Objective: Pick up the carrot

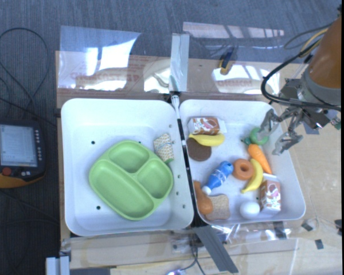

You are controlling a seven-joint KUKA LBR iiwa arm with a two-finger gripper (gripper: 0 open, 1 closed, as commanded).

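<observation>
The hand (280, 132) hangs over the right bin (298, 208), its fingers spread apart and holding nothing, likely getting ready to drop onto the carrot (258, 157). The carrot lies just below it, beside the donut (242, 169) and banana (255, 176). It is orange, short and pointy, with a green top.

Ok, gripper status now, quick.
Gripper: open, holding nothing, fingers spread over the right bin's right edge, just above and right of the carrot.
</observation>
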